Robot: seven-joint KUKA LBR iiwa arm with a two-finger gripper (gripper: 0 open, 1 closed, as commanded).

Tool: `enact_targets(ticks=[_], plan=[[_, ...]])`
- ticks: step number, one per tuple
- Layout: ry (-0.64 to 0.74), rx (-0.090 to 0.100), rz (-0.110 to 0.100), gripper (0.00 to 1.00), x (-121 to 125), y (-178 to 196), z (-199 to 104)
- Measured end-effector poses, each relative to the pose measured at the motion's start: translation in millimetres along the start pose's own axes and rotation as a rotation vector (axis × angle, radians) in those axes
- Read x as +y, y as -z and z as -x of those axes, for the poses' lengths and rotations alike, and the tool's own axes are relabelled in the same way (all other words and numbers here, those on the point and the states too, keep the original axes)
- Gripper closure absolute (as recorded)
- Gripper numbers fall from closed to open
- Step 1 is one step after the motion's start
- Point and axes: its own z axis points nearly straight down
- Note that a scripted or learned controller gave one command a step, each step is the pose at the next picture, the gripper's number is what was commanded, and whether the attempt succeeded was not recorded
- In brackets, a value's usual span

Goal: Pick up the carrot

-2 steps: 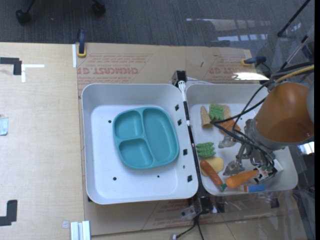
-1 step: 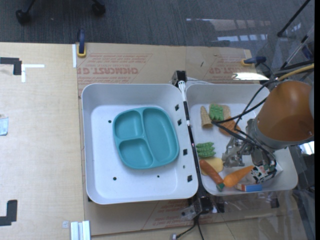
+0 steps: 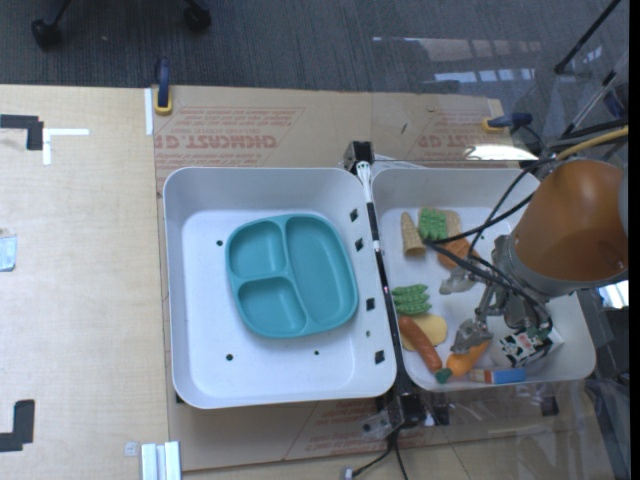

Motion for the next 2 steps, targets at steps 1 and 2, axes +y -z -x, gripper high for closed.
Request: enact_targets(ticks=[1, 2], plan=[[-0.004, -0.005, -0.001, 1.00, -0.4, 9.2, 2.9], [-0.220, 0.044, -0.006, 1.00, 71.2, 82.0, 4.5]])
